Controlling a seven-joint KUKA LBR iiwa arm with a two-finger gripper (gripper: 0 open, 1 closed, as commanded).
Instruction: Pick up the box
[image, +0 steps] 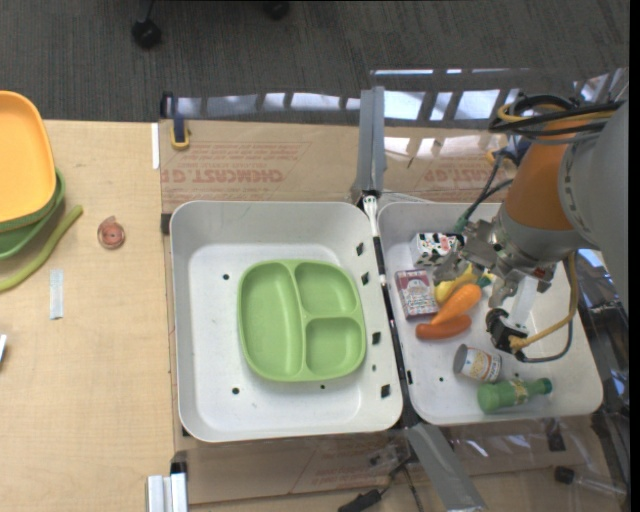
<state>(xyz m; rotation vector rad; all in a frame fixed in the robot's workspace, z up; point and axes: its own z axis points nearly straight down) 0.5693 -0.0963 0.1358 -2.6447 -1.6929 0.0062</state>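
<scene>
The box (416, 292), small and dark red with a pale label, lies flat in the right bin (560, 395) near its left wall. A second small box (437, 246), white with dark spots, lies just behind it. My gripper (473, 262) hangs low over the back middle of the right bin, to the right of both boxes and right above a yellow toy (461, 293). The arm's wrist and cables hide the fingers.
In the right bin an orange carrot-like toy (443, 324), a small jar (478, 363) and a green bottle (512, 394) lie in front of the gripper. The left bin (200, 330) holds a green divided plate (302, 320). Yellow and green plates (22, 170) sit at far left on the bench.
</scene>
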